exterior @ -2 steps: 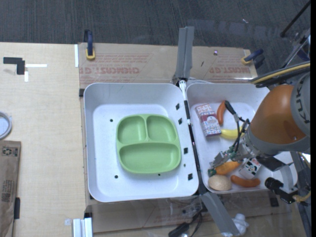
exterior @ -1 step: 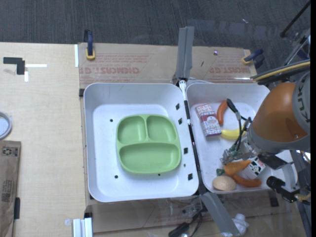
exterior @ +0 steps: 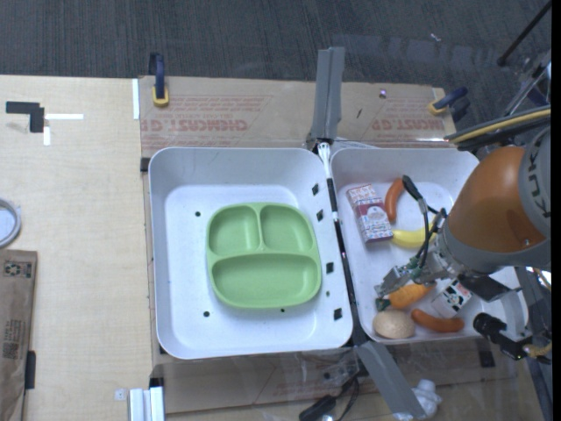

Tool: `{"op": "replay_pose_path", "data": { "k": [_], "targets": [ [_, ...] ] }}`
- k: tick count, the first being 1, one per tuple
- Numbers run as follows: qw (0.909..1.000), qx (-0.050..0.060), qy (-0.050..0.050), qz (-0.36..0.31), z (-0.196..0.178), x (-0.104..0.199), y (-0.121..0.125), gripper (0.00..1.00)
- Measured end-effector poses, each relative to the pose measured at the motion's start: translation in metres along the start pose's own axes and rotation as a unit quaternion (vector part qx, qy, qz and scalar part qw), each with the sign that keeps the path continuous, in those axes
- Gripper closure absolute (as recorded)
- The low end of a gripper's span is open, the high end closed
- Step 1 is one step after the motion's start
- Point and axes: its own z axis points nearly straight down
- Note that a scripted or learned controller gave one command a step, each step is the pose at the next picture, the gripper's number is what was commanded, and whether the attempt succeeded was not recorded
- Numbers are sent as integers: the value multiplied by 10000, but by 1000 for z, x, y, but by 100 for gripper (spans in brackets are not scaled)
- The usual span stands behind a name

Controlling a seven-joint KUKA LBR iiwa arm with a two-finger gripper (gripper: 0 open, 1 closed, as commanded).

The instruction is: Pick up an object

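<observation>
— Where are you now, and what do you go for?

— My fingers (exterior: 396,281) are low in the right bin (exterior: 412,158), at its near side, just above a small orange piece (exterior: 408,297), maybe a toy fruit. I judge this is my target. If they are open or closed I cannot tell from this view; my own wrist covers them.

— What is around it?

— It is crowded. A beige round thing (exterior: 394,324) lies just beside it, a red-orange long piece (exterior: 436,322) is near, and a banana (exterior: 410,238) is a little farther back. The red and white carton (exterior: 371,213) is apart, and the green divided plate (exterior: 263,255) is alone in the left bin (exterior: 158,235).

— So how to do it well?

— I think I should come down straight and centred on the orange piece, so that no neighbour gets between. It looks rounded, so it may slip; I would close slowly, then lift a little and check that it really comes with me.
</observation>
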Motion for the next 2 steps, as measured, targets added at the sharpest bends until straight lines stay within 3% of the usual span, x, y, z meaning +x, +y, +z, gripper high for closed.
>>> {"op": "replay_pose_path", "data": {
  "k": [1,2],
  "targets": [
    [9988,0,-3,486,-6,-9,-4,0],
    [10000,0,-7,56,9,-34,48,0]
  ]
}}
